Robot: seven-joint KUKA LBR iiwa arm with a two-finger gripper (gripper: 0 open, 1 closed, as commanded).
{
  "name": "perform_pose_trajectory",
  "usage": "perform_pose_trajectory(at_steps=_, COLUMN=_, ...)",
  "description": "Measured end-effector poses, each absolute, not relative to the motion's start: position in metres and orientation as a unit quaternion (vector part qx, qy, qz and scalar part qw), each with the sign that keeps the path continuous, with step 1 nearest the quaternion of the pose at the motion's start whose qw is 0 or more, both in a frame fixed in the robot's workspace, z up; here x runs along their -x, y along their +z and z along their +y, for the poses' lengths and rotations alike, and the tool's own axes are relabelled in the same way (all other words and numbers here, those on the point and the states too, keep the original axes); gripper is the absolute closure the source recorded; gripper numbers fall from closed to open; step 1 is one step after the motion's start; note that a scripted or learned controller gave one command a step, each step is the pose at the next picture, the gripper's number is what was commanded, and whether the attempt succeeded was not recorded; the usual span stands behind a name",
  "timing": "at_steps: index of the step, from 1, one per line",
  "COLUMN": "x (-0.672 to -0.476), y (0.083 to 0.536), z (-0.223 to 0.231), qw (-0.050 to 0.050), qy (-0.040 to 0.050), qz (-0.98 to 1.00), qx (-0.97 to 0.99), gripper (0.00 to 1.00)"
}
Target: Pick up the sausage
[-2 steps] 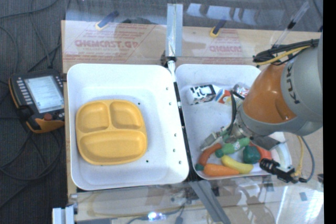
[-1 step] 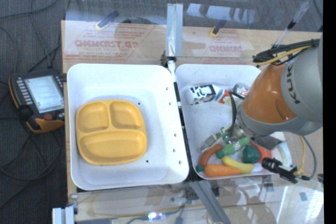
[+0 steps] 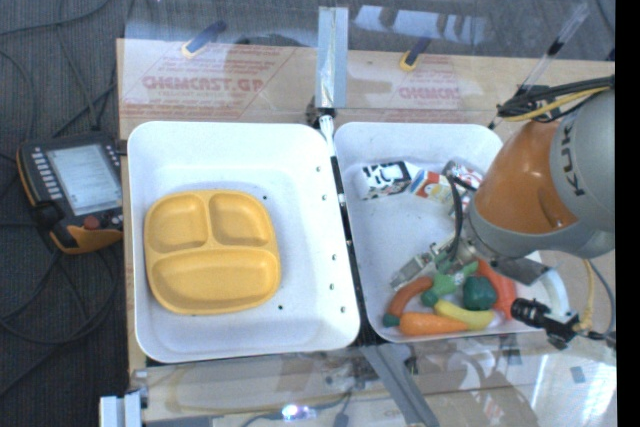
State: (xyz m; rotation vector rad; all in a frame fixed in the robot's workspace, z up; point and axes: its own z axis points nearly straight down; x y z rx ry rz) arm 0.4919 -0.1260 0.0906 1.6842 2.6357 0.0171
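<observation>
The sausage is a short reddish-orange curved piece lying near the front of the right bin. It runs at a slant, its upper end near a small green toy. My gripper hangs low over the bin just behind and to the right of the sausage, beneath the orange-banded wrist. Nothing visibly hangs from it.
An orange carrot, a yellow banana, a dark green vegetable and a red piece crowd the bin's front right corner. A printed packet lies at the back. The left bin holds a yellow divided plate.
</observation>
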Motion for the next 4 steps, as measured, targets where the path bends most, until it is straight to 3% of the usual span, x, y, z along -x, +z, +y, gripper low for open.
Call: perform_pose_trajectory(at_steps=4, x=-0.4926, y=0.0913, z=-0.1253, qw=0.012, qy=0.0010, qz=0.902, qx=-0.432, gripper=0.00)
